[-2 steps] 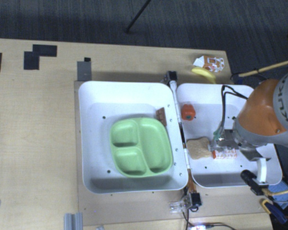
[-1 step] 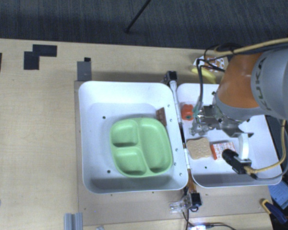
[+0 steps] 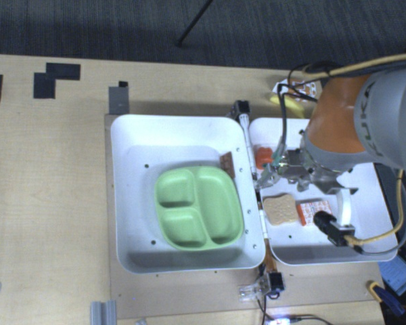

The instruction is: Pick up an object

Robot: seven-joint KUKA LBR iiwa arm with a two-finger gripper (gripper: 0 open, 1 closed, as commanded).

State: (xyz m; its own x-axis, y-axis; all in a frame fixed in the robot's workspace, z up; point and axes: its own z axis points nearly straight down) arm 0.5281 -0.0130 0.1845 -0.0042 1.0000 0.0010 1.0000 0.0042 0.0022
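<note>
Camera view. Two shallow white bins stand side by side on the bench. The left bin holds a green divided tray, with a small brown object just beside the tray's upper right corner. The right bin holds three items near its left wall: an orange-red object, a tan sponge-like block, and a red-and-white packet touching the block's right side. The arm reaches in from the right, and the gripper hangs above the right bin; whether it is spread or pressed together cannot be told, and nothing is visibly held. The turning relation: the tan block lies just below the gripper in this view, toward the bin's near edge, its long axis running roughly left to right. The orange-red object lies up and left. Judged from position, the block is the likeliest pick.
</note>
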